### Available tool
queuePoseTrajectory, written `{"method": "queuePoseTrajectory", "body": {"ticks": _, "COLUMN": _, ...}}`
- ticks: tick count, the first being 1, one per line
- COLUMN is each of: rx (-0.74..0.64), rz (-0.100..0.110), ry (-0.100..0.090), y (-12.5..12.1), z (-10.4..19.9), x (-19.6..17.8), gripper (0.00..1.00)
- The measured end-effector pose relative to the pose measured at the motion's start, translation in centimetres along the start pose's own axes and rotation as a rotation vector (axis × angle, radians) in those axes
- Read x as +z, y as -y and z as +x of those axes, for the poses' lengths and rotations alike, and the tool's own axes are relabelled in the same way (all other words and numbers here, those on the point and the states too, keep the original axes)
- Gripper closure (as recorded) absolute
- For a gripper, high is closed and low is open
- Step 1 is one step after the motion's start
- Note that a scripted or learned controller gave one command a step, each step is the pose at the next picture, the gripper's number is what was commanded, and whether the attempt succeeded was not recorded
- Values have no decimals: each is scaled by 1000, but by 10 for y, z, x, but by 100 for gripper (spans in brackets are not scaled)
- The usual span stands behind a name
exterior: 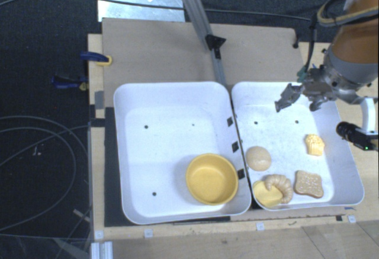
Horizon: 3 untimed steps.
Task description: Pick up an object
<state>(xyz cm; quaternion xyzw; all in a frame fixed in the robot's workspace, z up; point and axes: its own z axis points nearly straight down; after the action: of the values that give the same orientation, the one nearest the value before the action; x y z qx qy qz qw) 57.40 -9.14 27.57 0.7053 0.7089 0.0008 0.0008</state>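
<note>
From my seat I see the arm (349, 44) reaching in from the right, its gripper (302, 98) hanging over the upper part of the right bin (284, 133). The two fingers stand apart — one dark tip out toward the bin's middle, the other nearer the wrist — and there is nothing between them that I can make out, though the tips are small and a bit blurred at this angle.

The things to pick all lie toward the near end of the right bin, well apart from the gripper. A small yellow piece (315, 145) sits by the right wall. A round pale bun (259, 158) lies close to the divider. Below it a croissant (279, 185) rests partly on a yellow slice (266, 195), the two touching. Just to their right lies a piece of toast (308, 184).

In the left bin (154, 127) a yellow bowl (212, 178) stands upright near the front right corner — close to the divider.
</note>
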Motion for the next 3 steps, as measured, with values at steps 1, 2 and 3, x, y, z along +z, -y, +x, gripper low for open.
{"method": "queuePoseTrajectory", "body": {"ticks": 1, "rx": 3, "rz": 5, "ry": -1, "y": 1, "z": 8, "x": 59, "gripper": 0}}
{"method": "queuePoseTrajectory", "body": {"ticks": 2, "rx": 4, "rz": 5, "ry": -1, "y": 3, "z": 11, "x": 122, "gripper": 0}}
{"method": "queuePoseTrajectory", "body": {"ticks": 3, "rx": 5, "rz": 6, "ry": 0, "y": -1, "z": 7, "x": 182, "gripper": 0}}
